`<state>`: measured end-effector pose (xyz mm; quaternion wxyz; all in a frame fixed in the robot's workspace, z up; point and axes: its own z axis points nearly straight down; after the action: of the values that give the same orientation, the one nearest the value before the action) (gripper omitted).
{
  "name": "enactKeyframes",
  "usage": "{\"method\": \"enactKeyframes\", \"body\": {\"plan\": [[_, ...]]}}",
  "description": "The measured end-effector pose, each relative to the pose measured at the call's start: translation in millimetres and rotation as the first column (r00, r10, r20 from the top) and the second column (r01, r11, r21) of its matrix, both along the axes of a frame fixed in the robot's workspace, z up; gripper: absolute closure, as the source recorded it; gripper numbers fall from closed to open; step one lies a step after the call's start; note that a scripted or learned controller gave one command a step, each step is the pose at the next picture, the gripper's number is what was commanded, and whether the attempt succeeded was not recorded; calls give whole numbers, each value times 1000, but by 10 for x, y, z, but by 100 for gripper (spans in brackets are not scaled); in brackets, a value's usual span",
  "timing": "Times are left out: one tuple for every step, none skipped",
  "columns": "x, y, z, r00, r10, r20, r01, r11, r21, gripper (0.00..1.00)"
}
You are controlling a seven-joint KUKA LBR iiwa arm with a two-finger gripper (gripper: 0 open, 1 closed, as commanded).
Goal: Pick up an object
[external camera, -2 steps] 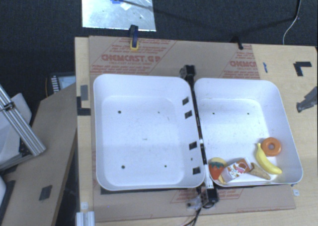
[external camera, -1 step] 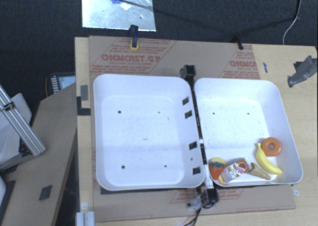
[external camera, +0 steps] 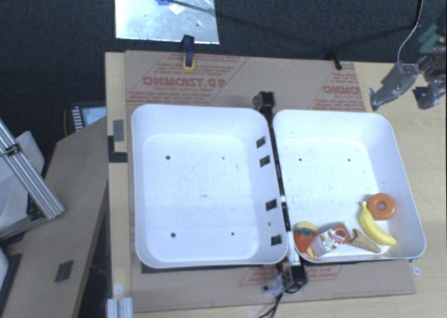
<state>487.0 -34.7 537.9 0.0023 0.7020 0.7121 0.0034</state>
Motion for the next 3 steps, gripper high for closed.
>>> {"method": "enactKeyframes", "body": {"plan": [[-6,840,-29,1000,-1,-5,1,1000,1,0],[-8,1527,-29,1000,-3,-5,3,1000,1,0],[-4,1412,-29,1000,-15,-6,15,1000,0,0]]}}
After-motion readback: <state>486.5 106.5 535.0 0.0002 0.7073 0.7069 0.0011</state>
